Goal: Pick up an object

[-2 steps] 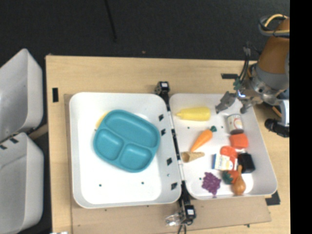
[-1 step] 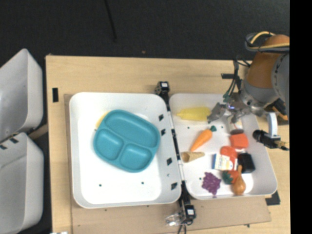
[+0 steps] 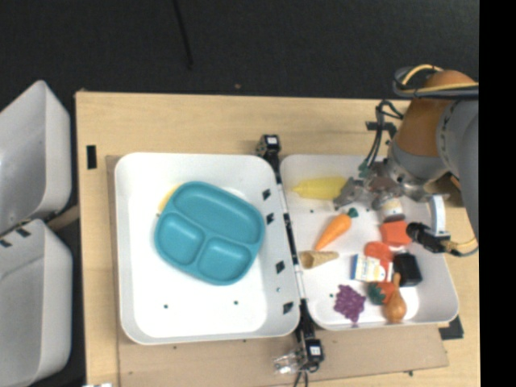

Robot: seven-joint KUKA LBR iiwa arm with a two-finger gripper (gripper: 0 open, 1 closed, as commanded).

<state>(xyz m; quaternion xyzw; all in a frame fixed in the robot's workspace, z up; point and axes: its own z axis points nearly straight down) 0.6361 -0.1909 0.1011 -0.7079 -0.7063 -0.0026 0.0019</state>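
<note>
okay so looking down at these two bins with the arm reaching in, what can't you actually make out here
In the camera view:
- Gripper: blurred and seen from above over the right bin, so its grasp state is unreadable.
- Arm: cut off by the right edge.
- Yellow thing in the left bin: mostly hidden under the blue divided plate.
- Small carton: its print is too small to read.

Arm (image 3: 439,135) cut off at right edge. Gripper (image 3: 363,190) fingertips too blurred to read. Yellow item (image 3: 167,200) mostly hidden under blue plate (image 3: 210,232). Small toys (image 3: 387,293) at bin's near corner too small to identify.
</note>
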